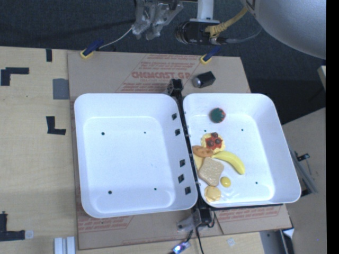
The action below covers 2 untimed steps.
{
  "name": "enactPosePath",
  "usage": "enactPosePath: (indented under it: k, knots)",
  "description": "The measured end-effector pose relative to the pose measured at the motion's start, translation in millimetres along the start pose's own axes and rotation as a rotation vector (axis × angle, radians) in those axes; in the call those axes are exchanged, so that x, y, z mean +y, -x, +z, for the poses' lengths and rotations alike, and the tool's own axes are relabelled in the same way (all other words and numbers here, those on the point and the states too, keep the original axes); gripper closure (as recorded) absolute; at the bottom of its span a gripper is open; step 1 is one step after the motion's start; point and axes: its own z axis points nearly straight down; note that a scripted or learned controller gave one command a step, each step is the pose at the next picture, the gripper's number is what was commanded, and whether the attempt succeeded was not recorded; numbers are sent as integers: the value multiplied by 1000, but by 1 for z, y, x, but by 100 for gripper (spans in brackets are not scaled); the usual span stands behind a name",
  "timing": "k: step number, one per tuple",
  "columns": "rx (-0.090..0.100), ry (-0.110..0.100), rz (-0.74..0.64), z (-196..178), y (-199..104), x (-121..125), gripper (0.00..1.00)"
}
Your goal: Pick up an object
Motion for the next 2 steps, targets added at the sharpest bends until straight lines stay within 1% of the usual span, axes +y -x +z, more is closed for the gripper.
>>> enactPosePath:
  k: [1,2]
  knots:
    - [-7,-23,-2,213,-17,-25,100]
    - [3,1,-4,128,-17,-18,100]
